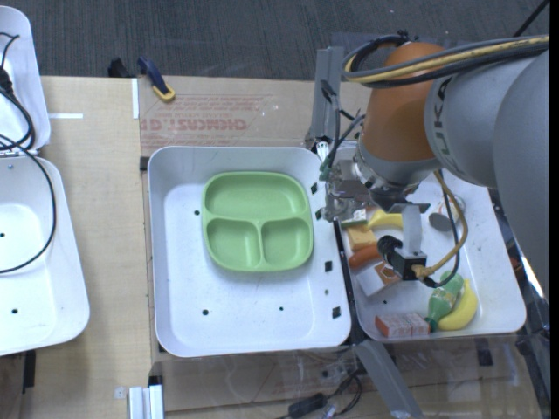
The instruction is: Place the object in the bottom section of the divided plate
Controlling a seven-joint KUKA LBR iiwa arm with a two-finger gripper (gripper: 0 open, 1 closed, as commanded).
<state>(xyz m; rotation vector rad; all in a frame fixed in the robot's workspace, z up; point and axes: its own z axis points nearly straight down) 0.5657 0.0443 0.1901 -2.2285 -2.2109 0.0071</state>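
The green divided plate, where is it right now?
The green divided plate lies in the left white bin, toward its upper middle, left of the gripper over the right bin.
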